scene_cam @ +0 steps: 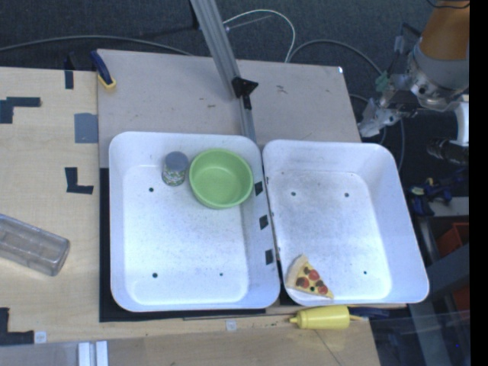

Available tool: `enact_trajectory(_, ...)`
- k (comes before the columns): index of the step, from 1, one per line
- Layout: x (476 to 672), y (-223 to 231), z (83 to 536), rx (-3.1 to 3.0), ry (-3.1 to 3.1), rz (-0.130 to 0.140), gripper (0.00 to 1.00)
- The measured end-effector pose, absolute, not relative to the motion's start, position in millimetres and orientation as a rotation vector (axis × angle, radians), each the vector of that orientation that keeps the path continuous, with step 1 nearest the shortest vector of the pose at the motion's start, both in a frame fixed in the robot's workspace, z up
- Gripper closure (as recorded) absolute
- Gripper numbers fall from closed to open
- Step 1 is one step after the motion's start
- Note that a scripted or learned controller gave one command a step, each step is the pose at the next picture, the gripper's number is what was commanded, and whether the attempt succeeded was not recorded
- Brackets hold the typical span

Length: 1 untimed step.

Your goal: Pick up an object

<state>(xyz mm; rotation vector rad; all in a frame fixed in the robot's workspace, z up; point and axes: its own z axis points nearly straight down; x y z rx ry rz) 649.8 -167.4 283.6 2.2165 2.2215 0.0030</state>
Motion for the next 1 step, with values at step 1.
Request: enact_trajectory(1,642.6,-117.4,283.4,2.216,2.229,0.000,1.00)
